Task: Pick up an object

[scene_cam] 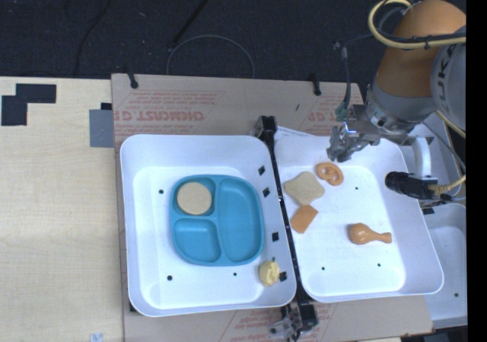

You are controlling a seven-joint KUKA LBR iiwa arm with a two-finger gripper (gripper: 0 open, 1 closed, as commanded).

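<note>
Your gripper hangs over the far edge of the right bin, with the arm behind it. I cannot tell how it stands, because it is small and dark against the bin wall. Nothing is seen held in it.

The nearest thing is the pretzel, which lies just below the gripper, toward you, a little to its side. I judge this is the thing to take. It looks like a toy food piece, so probably light and stiff, with a smooth, maybe slippery surface. It lies flat and has holes, so a pinch across the outer ring is the better hold; a finger that lands in a hole may push it away instead of closing on it. Because it is thin, you must go down almost to the bin floor.

Further from the gripper, in the same direction, lies the bread slice, and touching or just beside it the orange wedge. They sit close, so a grasp there may catch both. The drumstick lies well apart from them, alone, on the bare floor; its thin end looks easy to pinch, but the round end may roll.

Across the divider, in the left bin, there is a blue tray with a round cookie in its far compartment, and a small yellow piece near the corner.

The pick is not yet done.
</note>
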